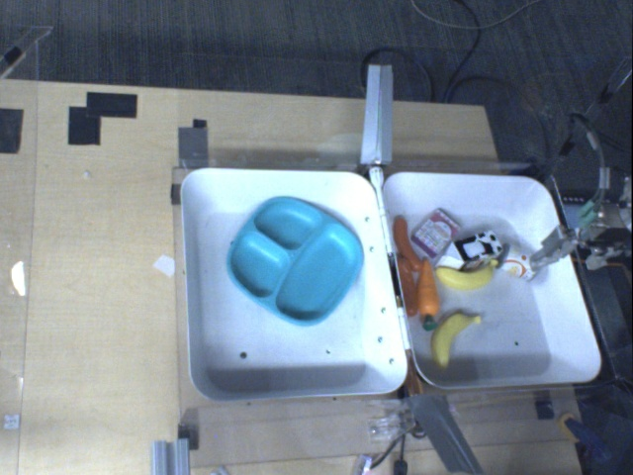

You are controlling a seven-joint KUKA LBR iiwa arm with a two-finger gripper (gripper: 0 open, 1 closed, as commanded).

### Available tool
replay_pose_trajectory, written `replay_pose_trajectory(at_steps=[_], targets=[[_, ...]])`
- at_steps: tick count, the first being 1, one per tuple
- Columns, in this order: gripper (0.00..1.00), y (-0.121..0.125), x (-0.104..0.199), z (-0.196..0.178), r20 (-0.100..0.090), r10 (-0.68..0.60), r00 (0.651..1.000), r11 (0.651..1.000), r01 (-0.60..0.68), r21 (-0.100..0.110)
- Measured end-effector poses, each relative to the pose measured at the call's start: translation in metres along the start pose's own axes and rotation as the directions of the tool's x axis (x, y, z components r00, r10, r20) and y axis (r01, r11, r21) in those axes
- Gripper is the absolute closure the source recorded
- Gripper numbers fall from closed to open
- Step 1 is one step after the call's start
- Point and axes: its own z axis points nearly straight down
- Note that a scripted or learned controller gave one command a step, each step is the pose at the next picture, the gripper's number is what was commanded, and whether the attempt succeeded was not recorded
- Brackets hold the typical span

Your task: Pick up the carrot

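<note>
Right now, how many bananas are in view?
2, both in the right bin: one banana beside the black-and-white toy, the other banana nearer the front wall.

Arm enters at the right edge of the camera view, mid-height. Little of it visible: dark cabling and bracketry at the frame edge, with a grey, slender pincer (pixel 539 258) reaching leftward and slightly downward. Pincer tip sits low, at the right side of the right-hand bin (pixel 579 364). Finger detail too small to resolve.
</note>
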Motion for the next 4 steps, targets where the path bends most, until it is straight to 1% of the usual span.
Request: replay_pose_trajectory(at_steps=[1,2,3,4], targets=[[0.00,-0.015,0.075,0.110,-0.001,0.028,1.000,1.000,-0.028,0.002],[0.00,-0.014,0.061,0.025,0.000,0.205,0.979,0.979,-0.205,-0.002],[0.00,-0.014,0.062,-0.042,0.001,-0.023,1.000,1.000,0.023,-0.004],[0.00,-0.012,0.082,0.144,-0.002,-0.149,0.989,0.989,0.149,0.002]])
